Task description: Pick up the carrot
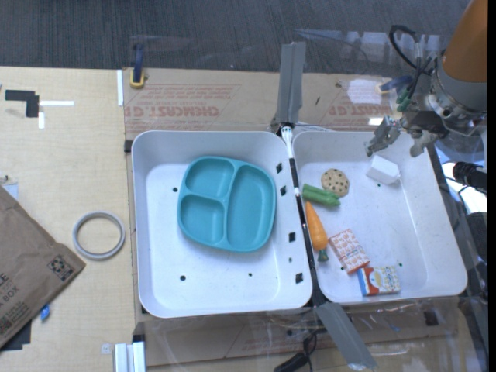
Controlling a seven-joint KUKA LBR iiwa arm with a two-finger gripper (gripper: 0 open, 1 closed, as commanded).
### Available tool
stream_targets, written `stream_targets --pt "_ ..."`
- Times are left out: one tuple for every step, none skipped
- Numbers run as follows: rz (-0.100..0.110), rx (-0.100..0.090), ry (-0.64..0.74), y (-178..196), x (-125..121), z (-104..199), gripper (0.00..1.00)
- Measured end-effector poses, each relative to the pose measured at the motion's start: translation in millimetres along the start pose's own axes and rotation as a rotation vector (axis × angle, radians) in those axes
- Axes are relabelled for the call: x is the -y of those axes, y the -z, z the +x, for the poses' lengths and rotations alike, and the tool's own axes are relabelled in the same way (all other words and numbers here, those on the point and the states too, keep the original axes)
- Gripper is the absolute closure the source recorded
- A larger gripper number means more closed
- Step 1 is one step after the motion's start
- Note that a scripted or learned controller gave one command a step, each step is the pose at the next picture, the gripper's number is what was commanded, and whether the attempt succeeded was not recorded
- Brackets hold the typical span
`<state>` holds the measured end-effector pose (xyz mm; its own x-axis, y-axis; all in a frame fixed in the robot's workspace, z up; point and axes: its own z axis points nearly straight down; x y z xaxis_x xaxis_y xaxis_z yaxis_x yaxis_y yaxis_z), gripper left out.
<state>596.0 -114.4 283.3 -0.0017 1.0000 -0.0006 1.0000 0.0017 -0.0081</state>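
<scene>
Grey hand (401, 139): metal, two fingers spread apart, nothing between them; it hangs over the far right corner of the right bin, below an orange band on the arm.
Just below hand: a small white block (383, 170) lies on the bin floor, near the fingertips but apart from them.
Right bin (434, 281): white, shallow; it holds the block, a cookie, a green pod, the carrot and two small packets.
Cookie (335, 180): round, tan, speckled, left of the block.
Green pod (321, 196): lies slantwise just under the cookie, close to the bin's left wall.
Carrot (315, 228): orange, with a green tip at its near end; it lies lengthwise along the bin's left wall, just below the pod, well apart from the hand.
Packets: a red and white one (348, 250) just right of the carrot; another (380, 280) nearer the front edge.
Left bin (155, 277): white, with a teal divided plate (228, 204) in it.
Bench (54, 177): pale wood; a tape ring (99, 234) lies left of the bins.
Step in hand: approach, by my reading; the carrot is not yet reached.
Next move calls for: crossing the bin leftward and forward, turning the fingers to span the carrot's narrow width, and coming down clear of the wall, pod and packet.
</scene>
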Motion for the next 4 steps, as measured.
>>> stream_targets --pt "-0.003 0.001 0.015 51 28 20 0.0" --pt "-0.002 0.002 -0.025 120 16 -13 0.0" --pt "0.0 0.001 0.005 90 4 -12 0.0" --pt "0.001 0.001 -0.253 77 18 -16 0.0"
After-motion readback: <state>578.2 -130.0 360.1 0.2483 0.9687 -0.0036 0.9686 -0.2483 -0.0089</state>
